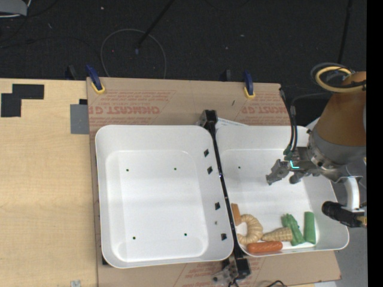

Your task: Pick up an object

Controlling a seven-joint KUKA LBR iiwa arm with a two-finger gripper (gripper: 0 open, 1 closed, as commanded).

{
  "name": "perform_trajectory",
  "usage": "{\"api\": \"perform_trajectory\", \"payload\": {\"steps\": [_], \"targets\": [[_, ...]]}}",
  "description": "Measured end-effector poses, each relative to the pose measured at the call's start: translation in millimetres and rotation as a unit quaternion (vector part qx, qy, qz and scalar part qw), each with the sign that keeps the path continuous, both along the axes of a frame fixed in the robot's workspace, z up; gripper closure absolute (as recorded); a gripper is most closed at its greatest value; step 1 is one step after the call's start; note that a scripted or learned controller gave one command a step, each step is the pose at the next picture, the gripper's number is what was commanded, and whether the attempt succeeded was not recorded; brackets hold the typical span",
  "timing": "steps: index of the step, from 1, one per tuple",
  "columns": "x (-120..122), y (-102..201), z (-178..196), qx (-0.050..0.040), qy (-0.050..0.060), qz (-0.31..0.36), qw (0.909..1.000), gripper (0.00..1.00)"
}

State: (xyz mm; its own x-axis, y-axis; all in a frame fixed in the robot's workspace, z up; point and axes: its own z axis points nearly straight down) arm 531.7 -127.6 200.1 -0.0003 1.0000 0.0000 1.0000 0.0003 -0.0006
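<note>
Two white bins are seen side by side: left bin (157, 196), right bin (251, 154). The gripper (280, 173) is positioned over the right bin's middle, well apart from the items clustered along its near edge: green pieces (300, 228), tan curved piece (252, 226), orange-red piece (264, 248).

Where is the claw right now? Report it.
The claw hangs over the right bin, toward its right side, above bare white floor, apart from the toy food heaped along the bin's near edge.

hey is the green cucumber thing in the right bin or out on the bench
In the bin. The green cucumber lies on the right bin's floor, in its near right corner.
</note>
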Motion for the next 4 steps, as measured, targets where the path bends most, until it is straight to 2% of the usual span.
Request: {"api": "perform_trajectory", "payload": {"steps": [1,2,3,4], "targets": [[48,-39,-114,0.0005,0.005,-0.001,1.0000,0.00],[51,-40,-99,-0.0001,0.000,-0.001,1.0000,1.00],[69,13,-12,0.0001,-0.004,0.002,1.0000,1.00],[119,65,33,0.0004,-0.002,0.002,1.0000,1.00]]}}
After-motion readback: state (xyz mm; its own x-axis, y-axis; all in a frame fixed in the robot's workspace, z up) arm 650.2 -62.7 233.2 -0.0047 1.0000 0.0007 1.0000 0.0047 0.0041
